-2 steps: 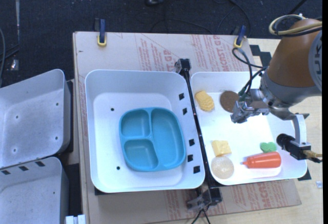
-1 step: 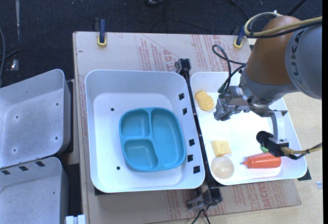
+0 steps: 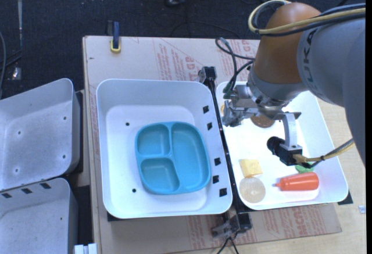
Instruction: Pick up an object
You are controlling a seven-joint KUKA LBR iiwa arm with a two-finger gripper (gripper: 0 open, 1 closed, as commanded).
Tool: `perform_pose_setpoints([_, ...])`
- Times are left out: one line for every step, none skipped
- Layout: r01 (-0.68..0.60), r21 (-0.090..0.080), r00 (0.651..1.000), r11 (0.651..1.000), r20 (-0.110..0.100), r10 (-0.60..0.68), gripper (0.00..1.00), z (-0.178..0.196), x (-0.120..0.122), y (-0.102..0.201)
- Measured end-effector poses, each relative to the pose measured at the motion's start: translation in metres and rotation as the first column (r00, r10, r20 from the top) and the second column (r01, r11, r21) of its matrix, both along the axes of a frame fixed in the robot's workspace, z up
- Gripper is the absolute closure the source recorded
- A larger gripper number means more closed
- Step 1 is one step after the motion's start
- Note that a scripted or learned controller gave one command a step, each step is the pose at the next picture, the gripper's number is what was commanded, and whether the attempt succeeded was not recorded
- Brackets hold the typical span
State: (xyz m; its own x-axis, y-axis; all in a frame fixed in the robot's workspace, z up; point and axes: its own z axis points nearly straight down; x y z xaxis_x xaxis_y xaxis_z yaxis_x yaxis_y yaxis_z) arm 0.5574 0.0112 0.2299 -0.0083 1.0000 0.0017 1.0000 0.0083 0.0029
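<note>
A dark floor strewn with cables lies behind the bench point(image 3: 157, 52), which carries two white bins side by side. The left bin point(image 3: 116, 87) holds a blue divided plate point(image 3: 172, 157). The right bin point(image 3: 258, 142) holds the likely things to pick: a yellow block point(image 3: 250, 167), a pale round disc point(image 3: 252, 190) just in front of it, an orange carrot point(image 3: 299, 182) near the front right corner, and a brown thing point(image 3: 263, 122) half hidden under the wrist.

The arm point(image 3: 290, 43) hangs over the back left part of the right bin, close to the wall between the bins. The wrist covers the jaws, so I cannot tell whether they are released or clenched, and nothing can be seen held in them.

The main risk, as I judge it, is a miss. The jaws sit nearer the dividing wall than any of the things, so a straight descent could strike the wall or close on bare floor. The disc lies flat and low, and would probably slip out. The block and disc are close together, so reaching for one may push the other away. The carrot is round and might roll.
</note>
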Motion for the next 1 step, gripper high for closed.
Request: perform_pose_setpoints([-0.001, 0.000, 1.000, 1.000, -0.001, 0.001, 1.00, -0.0072, 0.0181, 0.0566])
